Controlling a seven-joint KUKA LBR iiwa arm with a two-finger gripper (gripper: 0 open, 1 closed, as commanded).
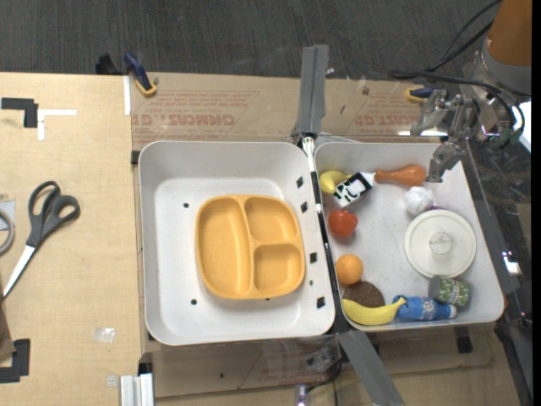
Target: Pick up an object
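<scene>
The right bin [486,227] holds a yellow lemon [331,178], a black-and-white packet [354,188], an orange drumstick-shaped toy [401,175], a white crumpled ball [418,200], a red tomato [342,222], a white round lid [439,244], an orange [349,267], a brown lump [363,293], a banana [372,312], a blue bottle [421,309] and a green can [450,291]. My gripper [443,155] hangs over the bin's far right corner, just right of the drumstick toy's thick end and above the white ball. Nothing is seen in its grasp.
The left bin [161,227] holds a yellow divided plate [251,246]. Scissors [38,222] lie on the wooden bench at the far left. A grey bar [313,87] stands behind the bins. Cables and the arm's orange band [511,24] crowd the upper right.
</scene>
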